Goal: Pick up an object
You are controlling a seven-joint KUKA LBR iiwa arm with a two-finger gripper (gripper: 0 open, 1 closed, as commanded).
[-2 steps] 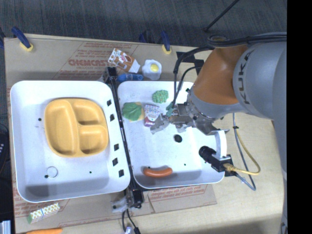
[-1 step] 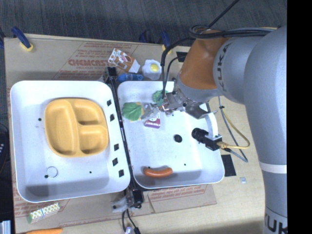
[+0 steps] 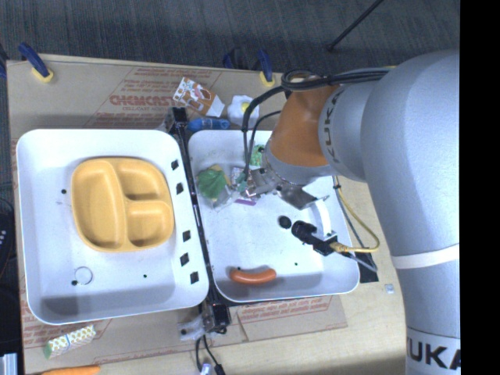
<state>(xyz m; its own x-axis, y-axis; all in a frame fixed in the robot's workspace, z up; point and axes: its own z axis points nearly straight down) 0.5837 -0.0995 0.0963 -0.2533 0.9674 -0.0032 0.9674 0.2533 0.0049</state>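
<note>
**Gripper low in the right bin, green object beside it**

The bench is covered with a sheet of brown cardboard (image 3: 141, 84) printed in red, and beyond its far edge lies dark carpeted floor (image 3: 156, 14). Two blue clamps (image 3: 35, 61) sit along that far edge, both farther from the camera than the gripper (image 3: 251, 184). One is well off to the gripper's left in the view and the other is almost straight behind it.

There are two white bins. The right bin (image 3: 258, 241) is the one the gripper hangs in, and the left bin (image 3: 31, 209) lies past the divider to the gripper's left. The left bin holds one yellow divided tray (image 3: 121, 201), well apart from the gripper. The right bin holds one green object (image 3: 211, 182) and one orange sausage-shaped piece (image 3: 251, 275). On the cardboard there are two small packets: one printed snack packet (image 3: 191, 94) behind and to the left of the gripper, and one pale packet (image 3: 70, 338) far off toward the near left corner.

The grey arm (image 3: 406, 155) comes in from the view's right, with its orange band just above the gripper. The green object lies just beside the gripper on its left in the view; it looks partly wrapped in clear film, and contact between the two cannot be made out. The sausage piece lies nearer the camera than the gripper — clearly apart from it.

How far the gripper is open cannot be told from this angle — nor whether it has hold of anything.
</note>
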